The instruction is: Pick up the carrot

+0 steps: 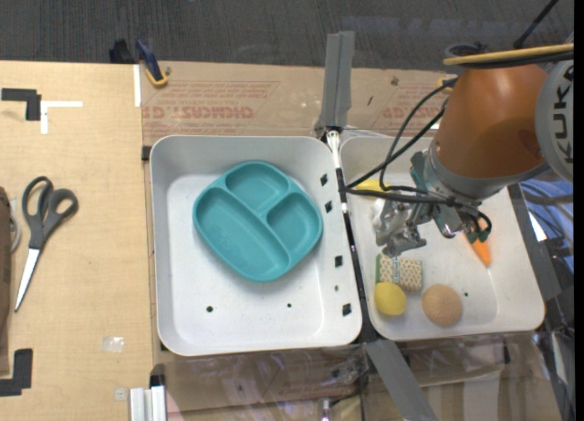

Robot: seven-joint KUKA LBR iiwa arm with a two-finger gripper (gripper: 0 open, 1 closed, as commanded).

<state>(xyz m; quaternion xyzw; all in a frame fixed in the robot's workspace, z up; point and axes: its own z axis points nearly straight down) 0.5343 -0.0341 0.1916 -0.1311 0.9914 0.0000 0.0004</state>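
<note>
Pale wooden bench (82, 319) carrying two shallow white bins side by side: left bin (173, 255), right bin (511, 305). Left bin: one teal divided plate (258, 220). Right bin: one carrot (480, 250), lying near the right wall just beside the end effector (401, 232); one yellow lemon-like fruit (391, 299); one tan egg-like ball (442, 304); one checked sponge-like block (401, 271); one yellow item (370, 187), mostly hidden at the far edge. One pair of scissors (38, 218) rests on the bench, well apart. The end effector hangs over the checked block, left of the carrot; whether it is open or closed cannot be told, and no object is visible in it. Risk: descending from here would likely meet the block, not the carrot, and the nearby bin wall may obstruct a grasp.
</note>
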